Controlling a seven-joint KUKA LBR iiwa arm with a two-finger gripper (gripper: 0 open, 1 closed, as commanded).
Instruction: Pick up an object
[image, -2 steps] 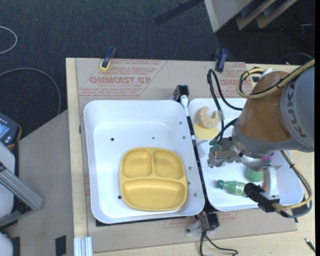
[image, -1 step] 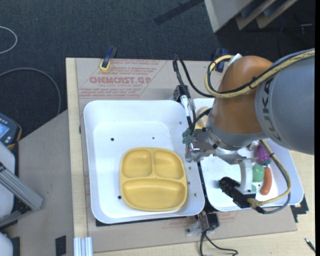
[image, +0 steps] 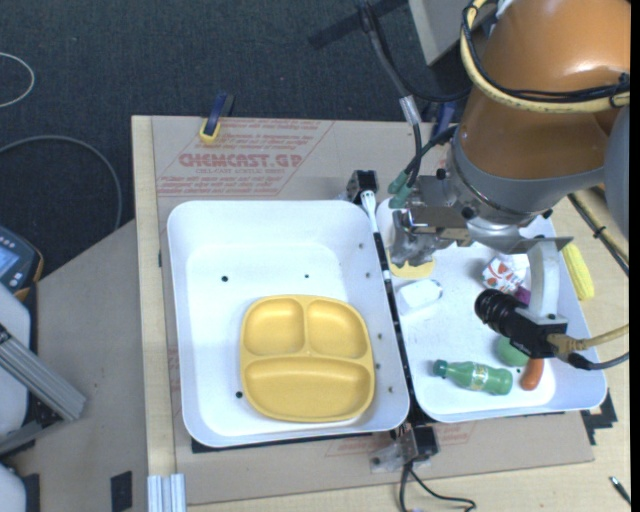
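Camera view, from above the bench at a slant. Two shallow white bins lay side by side on a printed cardboard sheet (image: 250, 155), with a yellow and blue clamp (image: 213, 120) at the sheet's far edge. The left bin (image: 180, 300) held a yellow divided plate (image: 305, 358), lying flat toward its near side.

The arm (image: 530, 100) reached in from the right, over the far part of the right bin (image: 455, 335). The gripper (image: 408, 245) pointed down at that bin's far left corner, just beside the wall shared with the left bin. How wide the gripper stood, and whether it had hold of anything, could not be told from this angle.

A yellow object (image: 415, 268) lay directly under the gripper, partly hidden by it. A white object (image: 420, 294) lay just nearer. A green bottle (image: 475, 375) lay on its side near the front wall, with an orange object (image: 532, 374) just to its right. A red and white object (image: 503, 272) lay farther back, and a yellow stick (image: 578, 272) lay at the right rim.
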